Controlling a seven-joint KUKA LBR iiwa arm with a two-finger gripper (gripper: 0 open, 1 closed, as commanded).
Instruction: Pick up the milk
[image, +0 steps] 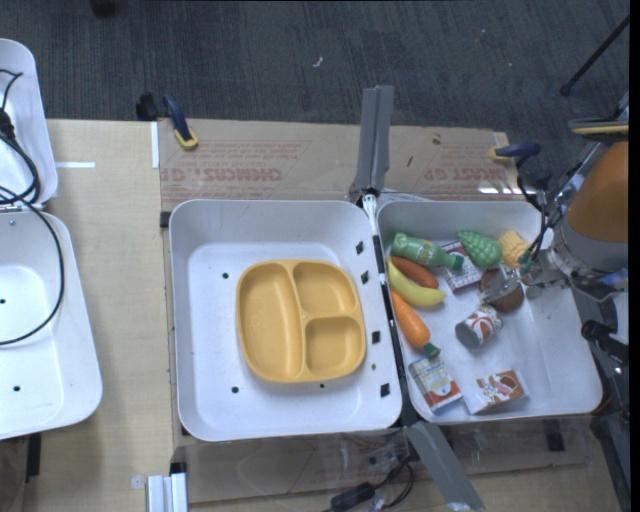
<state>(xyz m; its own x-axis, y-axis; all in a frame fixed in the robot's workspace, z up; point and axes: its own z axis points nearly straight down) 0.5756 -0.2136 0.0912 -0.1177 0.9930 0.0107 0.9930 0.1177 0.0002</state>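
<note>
White-sided and lying flat, two small cartons rest at the near edge of the right bin (560, 345). One (435, 384) is beside the carrot (410, 320); the other, orange-printed (497, 390), lies just to its right. Their labels are too small to read, but the carton by the carrot looks the likelier milk.

The arm (600, 215) reaches in from the right, and its tool (525, 268) hangs over the far half of that bin, near a brown item and well apart from both cartons. Whether the tool is wide or narrow cannot be told from this angle, and nothing can be seen held in it.

A clean pick probably means bringing the tool toward the bin's near edge and centring it over the chosen carton. It should line up across the carton's narrow side before descending.

Two things could spoil the grasp. The small can (479, 327) stands between the tool and the cartons, so a raised approach would avoid knocking it. The carrot's tip sits close to the carton's corner, so closing along the free sides should keep it out.

The left bin (200, 300), holding a yellow divided plate (300, 320), plays no part in this step.
</note>
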